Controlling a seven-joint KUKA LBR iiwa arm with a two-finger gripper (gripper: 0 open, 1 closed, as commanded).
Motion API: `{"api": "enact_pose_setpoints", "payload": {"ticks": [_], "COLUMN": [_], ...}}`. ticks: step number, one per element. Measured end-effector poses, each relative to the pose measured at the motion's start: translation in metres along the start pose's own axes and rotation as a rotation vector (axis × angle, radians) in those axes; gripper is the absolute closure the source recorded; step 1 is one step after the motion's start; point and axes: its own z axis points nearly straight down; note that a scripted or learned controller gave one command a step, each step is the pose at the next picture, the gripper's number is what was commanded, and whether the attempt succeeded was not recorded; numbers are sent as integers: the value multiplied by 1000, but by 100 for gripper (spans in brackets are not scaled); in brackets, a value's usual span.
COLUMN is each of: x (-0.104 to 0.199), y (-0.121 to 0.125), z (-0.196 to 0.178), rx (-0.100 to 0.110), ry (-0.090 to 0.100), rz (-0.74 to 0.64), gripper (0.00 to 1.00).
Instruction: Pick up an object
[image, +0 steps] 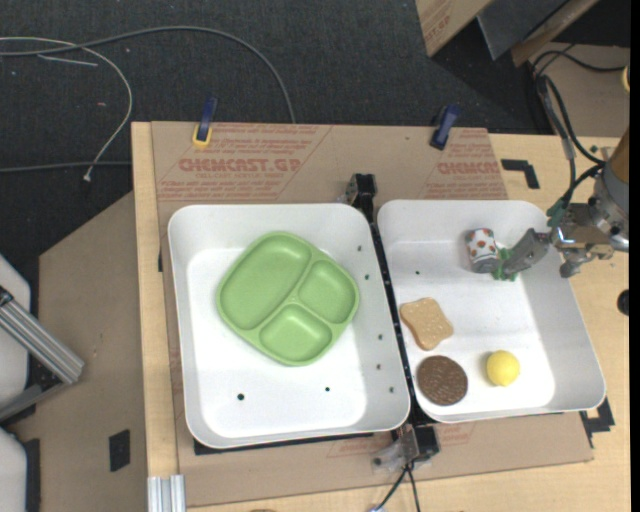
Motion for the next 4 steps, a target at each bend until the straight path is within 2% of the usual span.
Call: {"api": "enact_pose_setpoints", "payload": {"ticks": [1,3,4], "x": [1,9,5], "y": [2,5,4], "z": [-7,78,141], "rx": [-13,-8,-7], "ry": [-3,-1,0], "rz": [-3,-3,-2], "gripper": [0,0,0]}}
